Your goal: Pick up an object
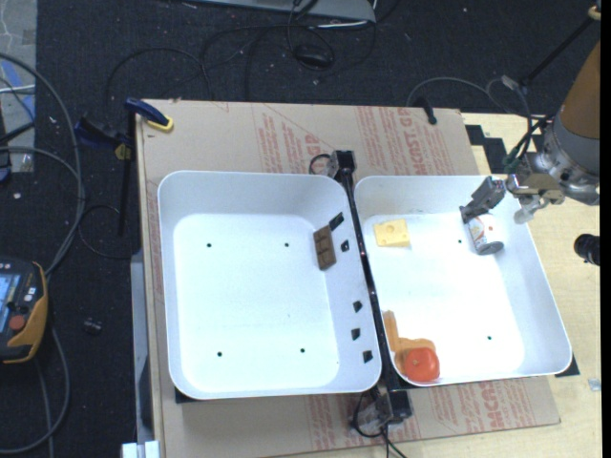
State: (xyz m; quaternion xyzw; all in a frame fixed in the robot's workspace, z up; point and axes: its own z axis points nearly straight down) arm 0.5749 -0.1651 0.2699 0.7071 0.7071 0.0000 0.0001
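A bench topped with a sheet of brown cardboard [277, 127] stands on a dark floor strewn with black cables. Left of the cardboard, at the picture's edge, lies a yellow and black handheld device [19, 308]. A blue and yellow clamp [148, 114] grips the cardboard's far left corner.

Two shallow white bins sit side by side on the cardboard. The left bin [186, 284] holds one small brown block [325, 249] against its right wall. In the right bin [535, 303], taken as the landmark: a pale yellow wedge [391, 234] lies near its far left corner, an orange strip [390, 330] and a red ball [419, 362] sit in its near left corner, and a small white cylinder with a red mark [487, 237] lies near its far right wall.

The grey arm [573, 151] reaches in over the right bin's far right corner. Its gripper [480, 201] hangs just above and touching or nearly touching the white cylinder; whether the fingers are open or closed cannot be told.
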